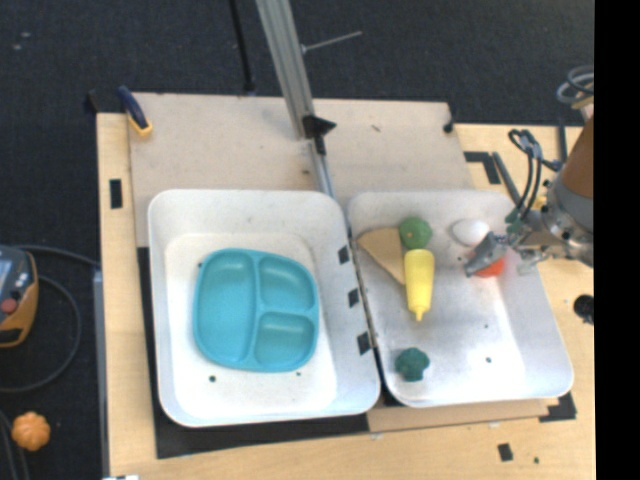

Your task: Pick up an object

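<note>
Pincer [487, 258] low in right bin [520, 368], grip state can't tell; red thing [489, 265] at tip. Bin's near half open. Arm [572, 193] enters from right.

Two white bins sit side by side. The left bin [170, 268] holds a teal divided plate [256, 310]. In the right bin [520, 358] lie a yellow bottle [419, 280], a green ball [415, 233] touching its top, a tan wedge [380, 252], a white egg [468, 232] and a dark green lump [411, 363] (near the front edge). The gripper [487, 259] is low beside the egg, over something orange [488, 267].
</note>
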Controlling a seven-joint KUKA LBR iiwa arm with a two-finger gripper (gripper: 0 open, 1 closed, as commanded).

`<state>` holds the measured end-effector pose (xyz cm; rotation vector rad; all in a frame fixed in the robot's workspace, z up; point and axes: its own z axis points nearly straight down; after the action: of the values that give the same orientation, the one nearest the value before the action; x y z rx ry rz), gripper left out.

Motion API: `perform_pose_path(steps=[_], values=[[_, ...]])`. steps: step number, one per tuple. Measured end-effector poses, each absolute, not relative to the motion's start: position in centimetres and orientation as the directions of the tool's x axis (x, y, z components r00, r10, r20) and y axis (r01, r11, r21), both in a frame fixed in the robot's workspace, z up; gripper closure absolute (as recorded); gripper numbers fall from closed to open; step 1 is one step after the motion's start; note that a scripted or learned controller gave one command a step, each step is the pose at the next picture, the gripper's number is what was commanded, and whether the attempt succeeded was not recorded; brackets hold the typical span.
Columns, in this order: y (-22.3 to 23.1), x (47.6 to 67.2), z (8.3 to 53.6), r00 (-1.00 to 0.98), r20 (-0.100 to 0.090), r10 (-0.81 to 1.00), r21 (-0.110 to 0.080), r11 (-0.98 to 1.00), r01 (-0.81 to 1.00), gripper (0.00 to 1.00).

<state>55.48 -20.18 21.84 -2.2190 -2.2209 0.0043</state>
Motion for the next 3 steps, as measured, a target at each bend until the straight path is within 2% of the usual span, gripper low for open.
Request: perform_pose_path(steps=[2, 3], values=[[-20.7, 55.5, 12.7, 0.000, -0.001, 1.000, -0.002, 0.000, 1.000, 0.00], [-20.8, 55.7, 14.1, 0.002, -0.003, 1.000, 0.005, -0.002, 1.000, 1.00]])
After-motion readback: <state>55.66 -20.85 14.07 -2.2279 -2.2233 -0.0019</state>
